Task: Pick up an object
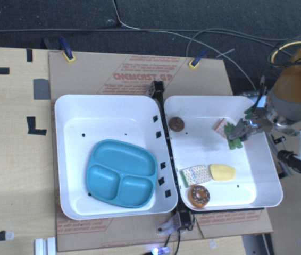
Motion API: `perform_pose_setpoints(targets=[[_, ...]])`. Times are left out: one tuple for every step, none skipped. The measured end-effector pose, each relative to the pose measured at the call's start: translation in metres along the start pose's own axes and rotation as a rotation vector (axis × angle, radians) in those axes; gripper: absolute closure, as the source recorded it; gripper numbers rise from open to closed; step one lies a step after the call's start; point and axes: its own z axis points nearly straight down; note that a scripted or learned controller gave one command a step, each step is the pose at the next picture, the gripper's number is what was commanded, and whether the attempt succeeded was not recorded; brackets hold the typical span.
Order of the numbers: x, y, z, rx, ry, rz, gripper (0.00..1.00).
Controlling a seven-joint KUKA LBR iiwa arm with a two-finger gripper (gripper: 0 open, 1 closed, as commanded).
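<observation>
Near the right bin's (pixel 270 195) far right edge, my gripper (pixel 239 133) is hovering over a green piece (pixel 235 142) (orientation unclear); the left bin (pixel 65 142) is holding a blue tray (pixel 121 173).

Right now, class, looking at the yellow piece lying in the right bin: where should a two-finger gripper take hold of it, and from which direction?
Grip the yellow piece across its short width, near the middle, coming straight down from above. It lies flat as a rounded oblong, long axis left to right. A patterned packet sits close on its left, so the fingers probably fit best above and below it in the view.
</observation>
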Motion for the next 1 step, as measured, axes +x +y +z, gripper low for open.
perform_pose_setpoints(targets=[[0.0083, -0.0015, -0.0451, -0.001, 0.000, -0.001, 1.00]])
